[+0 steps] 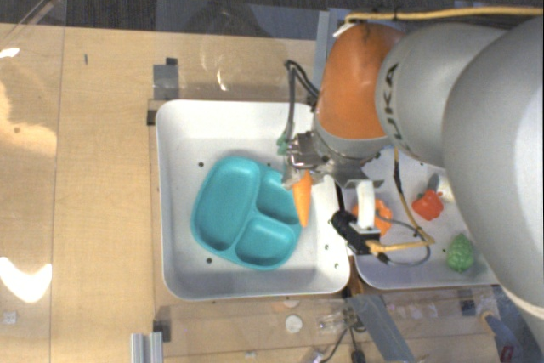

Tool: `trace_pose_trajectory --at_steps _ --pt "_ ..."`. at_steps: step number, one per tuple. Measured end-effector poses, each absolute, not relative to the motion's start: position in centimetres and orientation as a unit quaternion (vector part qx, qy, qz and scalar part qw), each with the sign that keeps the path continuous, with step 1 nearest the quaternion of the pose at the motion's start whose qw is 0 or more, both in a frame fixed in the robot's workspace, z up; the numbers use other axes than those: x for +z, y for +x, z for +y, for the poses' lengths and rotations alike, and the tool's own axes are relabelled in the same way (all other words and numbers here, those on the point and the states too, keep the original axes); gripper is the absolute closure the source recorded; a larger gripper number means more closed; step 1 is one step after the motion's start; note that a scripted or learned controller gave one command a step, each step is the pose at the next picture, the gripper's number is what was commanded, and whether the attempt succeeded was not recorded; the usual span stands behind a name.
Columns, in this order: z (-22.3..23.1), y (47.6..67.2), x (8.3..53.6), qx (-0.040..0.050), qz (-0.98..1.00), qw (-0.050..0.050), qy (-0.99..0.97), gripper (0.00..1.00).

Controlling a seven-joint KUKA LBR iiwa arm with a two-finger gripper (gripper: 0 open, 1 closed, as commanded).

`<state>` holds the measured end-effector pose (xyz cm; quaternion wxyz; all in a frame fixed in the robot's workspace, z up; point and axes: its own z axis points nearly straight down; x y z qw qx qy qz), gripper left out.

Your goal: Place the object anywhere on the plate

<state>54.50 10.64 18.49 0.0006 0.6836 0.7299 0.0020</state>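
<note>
Pincer (299, 174), frame centre, pinches the orange carrot (302, 198), hanging point-down over the right rim of the teal plate (242, 212) in the left bin (178, 183); likely held there for release.

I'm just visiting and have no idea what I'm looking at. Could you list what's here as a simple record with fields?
arm: grey with an orange band, reaching in from the right
gripper: above the plate's right edge
carrot: orange, hanging point down below the gripper
plate: teal, divided, in the left bin
right bin: holds a red piece and a green piece
</note>
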Motion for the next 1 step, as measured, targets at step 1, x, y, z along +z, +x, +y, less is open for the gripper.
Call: trace_pose_trajectory --at_steps 1 --pt "10.58 54.52 18.50 0.0021 0.729 0.001 0.684 0.00"
